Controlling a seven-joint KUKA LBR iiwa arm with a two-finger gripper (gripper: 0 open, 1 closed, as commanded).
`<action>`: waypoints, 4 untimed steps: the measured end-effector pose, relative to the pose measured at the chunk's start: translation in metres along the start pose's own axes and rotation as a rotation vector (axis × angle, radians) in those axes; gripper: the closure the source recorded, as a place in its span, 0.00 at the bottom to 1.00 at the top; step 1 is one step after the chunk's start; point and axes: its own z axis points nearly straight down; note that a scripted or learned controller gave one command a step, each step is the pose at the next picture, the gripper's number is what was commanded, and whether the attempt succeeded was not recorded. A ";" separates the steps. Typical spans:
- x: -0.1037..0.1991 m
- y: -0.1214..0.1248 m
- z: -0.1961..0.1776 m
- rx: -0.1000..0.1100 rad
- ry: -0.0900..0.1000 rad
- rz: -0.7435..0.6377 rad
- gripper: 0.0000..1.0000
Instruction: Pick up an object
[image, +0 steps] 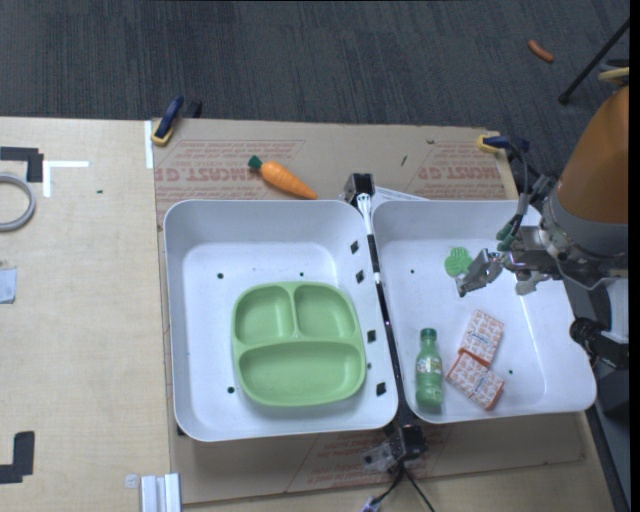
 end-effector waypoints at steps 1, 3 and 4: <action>0.001 -0.035 0.063 0.000 0.001 -0.290 0.00; -0.012 -0.032 0.139 -0.008 -0.001 -0.337 1.00; 0.052 -0.018 0.025 -0.002 -0.001 -0.335 1.00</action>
